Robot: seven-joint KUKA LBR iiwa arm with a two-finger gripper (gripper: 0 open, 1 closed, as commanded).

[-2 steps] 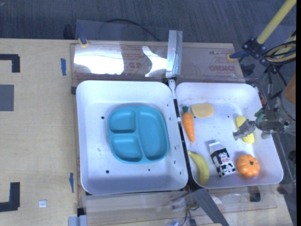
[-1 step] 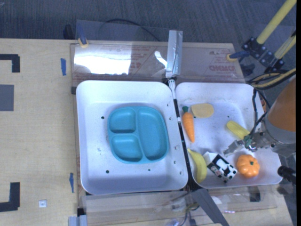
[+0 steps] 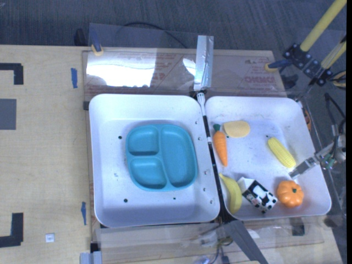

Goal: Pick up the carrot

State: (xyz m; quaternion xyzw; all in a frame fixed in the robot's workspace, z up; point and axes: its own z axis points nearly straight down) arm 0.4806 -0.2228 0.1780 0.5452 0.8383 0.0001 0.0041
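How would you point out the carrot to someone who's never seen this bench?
Look in the right bin, along its left wall next to the bin holding the blue plate. The carrot lies there lengthwise, just below-left of a pale potato. It is the only slim, pointed orange thing with a green top; the pumpkin is round.

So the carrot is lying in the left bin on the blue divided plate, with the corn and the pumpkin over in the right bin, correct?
Not quite. The camera view shows the carrot in the right bin, against its left wall, beside the pale yellow piece. It is not on the blue divided plate, which sits in the left bin. The corn and the pumpkin are indeed in the right bin.
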